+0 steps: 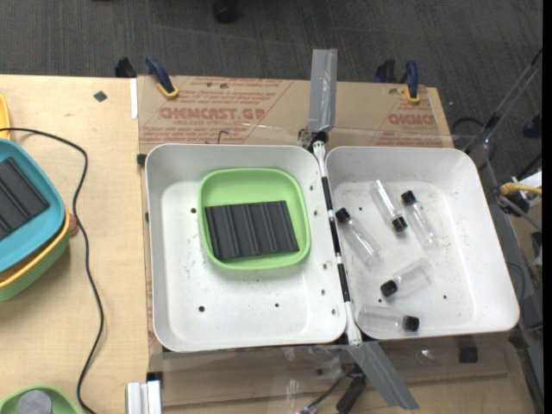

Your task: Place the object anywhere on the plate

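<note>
A green square plate (253, 192) sits in the left white bin (172, 266), toward its back, with a dark ribbed mat (252, 229) lying on it. In the right white bin (483, 257) lie several clear plastic vials with black caps: one near the left wall (356, 234), two near the middle back (385, 205) (417, 215), one further forward (406, 279), and one by the front wall (390, 322).
A stack of teal and yellow plates (26, 222) holding another ribbed mat sits on the wooden bench at far left. A black cable (86, 231) runs across the bench. Cardboard (233, 106) with clamps lies behind the bins. A metal bracket (322, 93) stands between them.
</note>
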Controlling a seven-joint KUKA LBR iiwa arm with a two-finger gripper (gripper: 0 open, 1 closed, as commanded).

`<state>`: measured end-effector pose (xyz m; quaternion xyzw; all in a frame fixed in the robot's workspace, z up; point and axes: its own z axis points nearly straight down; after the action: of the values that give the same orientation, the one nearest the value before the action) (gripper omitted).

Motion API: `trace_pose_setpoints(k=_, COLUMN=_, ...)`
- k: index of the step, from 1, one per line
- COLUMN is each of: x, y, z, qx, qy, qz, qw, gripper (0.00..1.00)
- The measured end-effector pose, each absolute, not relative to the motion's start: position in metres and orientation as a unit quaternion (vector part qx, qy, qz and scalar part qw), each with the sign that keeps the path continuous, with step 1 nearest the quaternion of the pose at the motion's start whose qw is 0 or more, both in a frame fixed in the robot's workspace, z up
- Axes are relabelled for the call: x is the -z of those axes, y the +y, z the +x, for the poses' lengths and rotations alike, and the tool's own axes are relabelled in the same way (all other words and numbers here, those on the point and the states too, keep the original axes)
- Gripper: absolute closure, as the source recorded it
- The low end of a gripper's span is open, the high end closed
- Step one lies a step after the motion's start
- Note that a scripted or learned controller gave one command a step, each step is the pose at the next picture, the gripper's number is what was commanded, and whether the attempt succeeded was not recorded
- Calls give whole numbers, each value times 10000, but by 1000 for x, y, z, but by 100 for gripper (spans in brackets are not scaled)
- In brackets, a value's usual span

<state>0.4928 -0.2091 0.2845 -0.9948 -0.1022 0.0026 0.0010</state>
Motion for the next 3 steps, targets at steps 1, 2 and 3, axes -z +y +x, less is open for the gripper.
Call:
trace_pose_setpoints(k=1, x=-287, y=-223, z=477, qx=-27, qy=-1014, qz=-9948, qw=8, gripper=0)
trace_pose_setpoints(k=2, x=-259, y=-222, z=477, qx=-30, qy=-990, qz=-9951, qw=8, gripper=0)
trace_pose_setpoints(k=3, x=-248, y=-222, z=477, qx=-32, qy=-990, qz=-9951, qw=10, gripper=0)
